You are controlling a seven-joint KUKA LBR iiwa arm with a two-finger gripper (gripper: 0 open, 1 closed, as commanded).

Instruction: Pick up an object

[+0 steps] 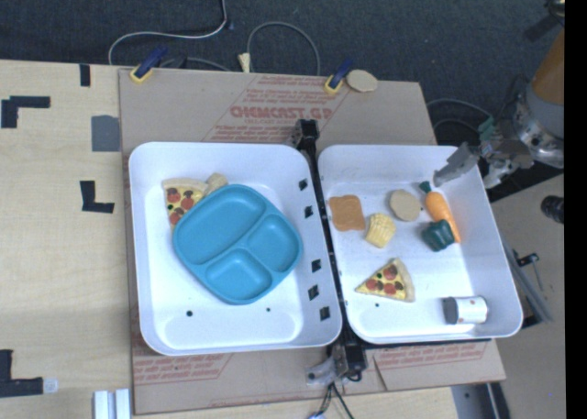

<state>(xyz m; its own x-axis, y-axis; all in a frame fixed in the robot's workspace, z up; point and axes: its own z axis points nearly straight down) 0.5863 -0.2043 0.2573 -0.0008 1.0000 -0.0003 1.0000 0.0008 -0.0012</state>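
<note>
My gripper (466, 162) hangs over the far right corner of the right bin (495, 252), just up and right of the orange carrot (440, 206), and I see nothing in its grasp. The carrot lies at a slant with a teal block (437, 236) at its lower end. To its left are a tan round piece (404, 204), a yellow corn piece (381, 229) and a brown slice of toast (347, 214). A pizza slice (388, 281) lies nearer the front. At the front right corner lies a white cylinder with a grey cap (466, 310).
The left bin (151, 225) holds a blue divided plate (237, 243), with a second pizza slice (183, 197) partly under its far left edge. A tan disc (361, 82) rests on the cardboard behind the bins. Cables run across the back.
</note>
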